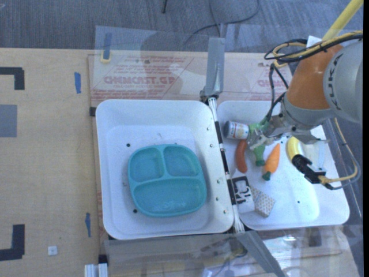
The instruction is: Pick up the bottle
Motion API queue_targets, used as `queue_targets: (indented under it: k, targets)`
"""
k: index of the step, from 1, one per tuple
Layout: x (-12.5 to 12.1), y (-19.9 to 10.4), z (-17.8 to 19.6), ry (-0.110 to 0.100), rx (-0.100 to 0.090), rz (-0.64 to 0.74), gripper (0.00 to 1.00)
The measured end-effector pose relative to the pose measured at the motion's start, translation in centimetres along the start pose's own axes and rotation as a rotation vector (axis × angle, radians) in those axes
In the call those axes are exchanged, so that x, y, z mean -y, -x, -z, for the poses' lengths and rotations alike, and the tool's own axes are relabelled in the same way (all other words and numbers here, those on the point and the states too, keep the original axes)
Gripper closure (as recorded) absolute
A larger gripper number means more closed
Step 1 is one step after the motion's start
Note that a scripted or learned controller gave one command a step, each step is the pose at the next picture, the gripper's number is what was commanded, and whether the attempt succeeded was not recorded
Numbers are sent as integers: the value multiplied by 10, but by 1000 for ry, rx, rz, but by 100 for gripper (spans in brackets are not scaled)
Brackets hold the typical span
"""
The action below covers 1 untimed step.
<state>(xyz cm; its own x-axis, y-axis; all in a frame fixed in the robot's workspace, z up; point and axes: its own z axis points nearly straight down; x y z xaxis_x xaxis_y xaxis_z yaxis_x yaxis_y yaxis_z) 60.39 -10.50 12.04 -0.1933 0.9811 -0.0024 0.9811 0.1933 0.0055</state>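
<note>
My gripper sits by the bottle; jaw state indeterminate. Hot dog at six o'clock, carrot at four.

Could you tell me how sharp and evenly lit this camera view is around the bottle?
Camera view: soft overall, light even, shadows faint; the bottle is small and blurry, its label unreadable; the gripper beside it is an indistinct shape; the right bin looks bright, nearly washed out.
</note>
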Motion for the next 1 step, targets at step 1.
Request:
queue_targets:
  k: [1]
  targets:
    - [-36,-78,127,-4,-1,-125,100]
